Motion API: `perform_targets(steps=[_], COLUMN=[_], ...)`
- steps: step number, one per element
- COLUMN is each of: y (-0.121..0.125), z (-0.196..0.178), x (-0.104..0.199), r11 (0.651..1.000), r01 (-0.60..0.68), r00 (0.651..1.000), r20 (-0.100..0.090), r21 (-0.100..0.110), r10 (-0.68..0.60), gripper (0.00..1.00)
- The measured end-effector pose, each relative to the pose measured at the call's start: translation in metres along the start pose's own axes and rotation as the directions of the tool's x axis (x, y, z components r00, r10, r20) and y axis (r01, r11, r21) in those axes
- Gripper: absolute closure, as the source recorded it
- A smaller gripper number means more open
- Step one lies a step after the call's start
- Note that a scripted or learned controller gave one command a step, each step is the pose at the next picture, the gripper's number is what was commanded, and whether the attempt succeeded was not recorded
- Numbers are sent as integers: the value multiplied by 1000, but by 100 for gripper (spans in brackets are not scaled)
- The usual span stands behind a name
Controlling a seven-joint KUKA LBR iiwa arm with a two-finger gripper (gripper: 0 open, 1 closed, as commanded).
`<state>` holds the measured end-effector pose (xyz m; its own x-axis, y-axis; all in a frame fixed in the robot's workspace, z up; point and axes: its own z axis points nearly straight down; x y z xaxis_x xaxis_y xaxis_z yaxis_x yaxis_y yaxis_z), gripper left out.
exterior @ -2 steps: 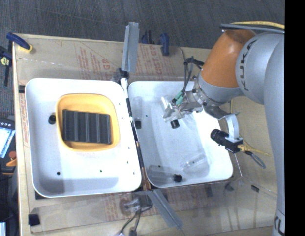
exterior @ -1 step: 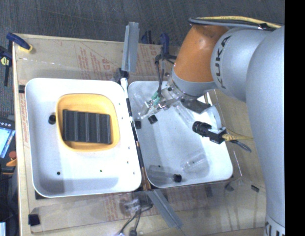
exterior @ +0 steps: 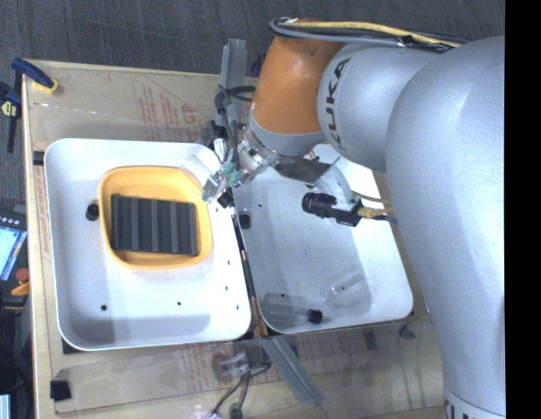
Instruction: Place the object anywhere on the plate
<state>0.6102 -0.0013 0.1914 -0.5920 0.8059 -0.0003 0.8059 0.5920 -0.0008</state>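
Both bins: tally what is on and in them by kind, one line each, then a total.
White bins: 2, left and right
Yellow plate with dark ribbed centre: 1, in the left bin
Clear plastic object: 1, in the right bin
Small dark object: 1, in the right bin
Gripper: 1, at the plate's right edge
Total: 6

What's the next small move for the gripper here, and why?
Probably ease the gripper a little left and down over the yellow rectangular plate with the dark ribbed centre. It sits at the plate's upper right corner, near the rim of the left white bin, so a release there could miss. Whether it carries anything is unclear.
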Motion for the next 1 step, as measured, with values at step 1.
perform_targets(steps=[1], y=[0], z=[0], x=[0], r11=[1000], r01=[0], r00=[1000], r20=[0], r21=[0], r10=[0], gripper=[0])
